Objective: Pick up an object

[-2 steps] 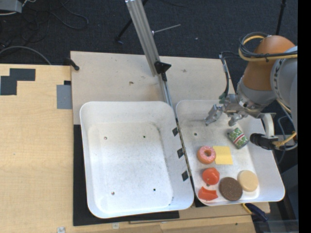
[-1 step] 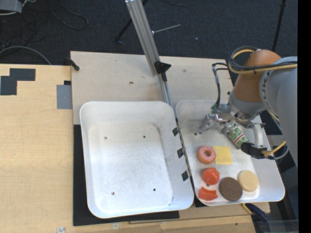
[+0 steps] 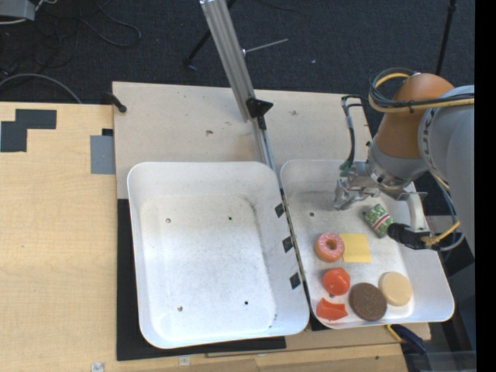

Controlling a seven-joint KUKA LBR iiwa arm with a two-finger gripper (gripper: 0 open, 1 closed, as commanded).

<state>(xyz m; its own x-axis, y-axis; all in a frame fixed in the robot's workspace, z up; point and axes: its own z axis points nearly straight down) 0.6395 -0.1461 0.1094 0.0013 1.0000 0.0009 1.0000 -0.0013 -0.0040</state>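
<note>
Green can (image 3: pixel 378 219) lies tilted in right bin (image 3: pixel 310 180), just right and below gripper (image 3: pixel 346 194), apart from it. Gripper low over bin floor, nothing seen between fingers; open or shut: cannot tell. Donut (image 3: pixel 329 246), yellow square (image 3: pixel 357 247), tomato (image 3: pixel 335 280), cookies nearer front. Left bin (image 3: pixel 155 180) beside.

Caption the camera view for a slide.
Pincer hovers at the right bin's far end, toy foods clustered nearer: donut, cheese slice, green can.

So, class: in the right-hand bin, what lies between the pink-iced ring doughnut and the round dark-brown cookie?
The camera view shows the red tomato-like piece between the pink-iced ring doughnut and the round dark-brown cookie.
</note>
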